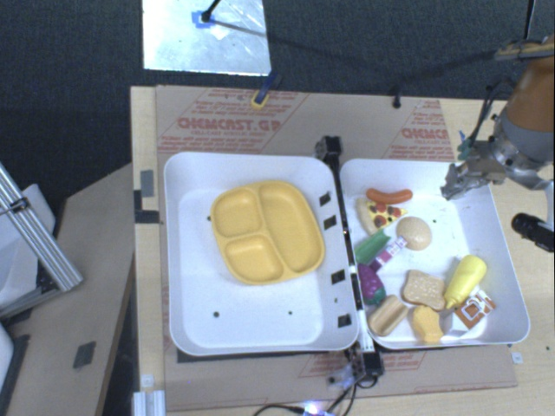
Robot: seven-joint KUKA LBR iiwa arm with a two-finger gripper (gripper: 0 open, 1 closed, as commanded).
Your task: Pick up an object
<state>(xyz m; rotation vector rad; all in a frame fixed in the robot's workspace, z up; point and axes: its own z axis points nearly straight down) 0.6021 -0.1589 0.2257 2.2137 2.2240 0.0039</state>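
The right bin point(503, 241) holds several toy foods: a hot dog point(388, 196), a pizza slice point(378, 217), a round bun point(414, 232), a green vegetable point(372, 248), a purple piece point(372, 282), a toast slice point(424, 289), a yellow squash-like piece point(464, 279), a bread roll point(388, 314) and a cheese block point(426, 322). My gripper point(460, 183) hangs over the bin's far right corner, above and right of the hot dog. Nothing shows between its fingers.
The left bin point(186, 250) carries a yellow three-compartment plate point(264, 230). A small orange-and-white box point(473, 310) lies at the right bin's near corner. A black divider point(342, 232) runs between the bins. Cardboard lies under both.
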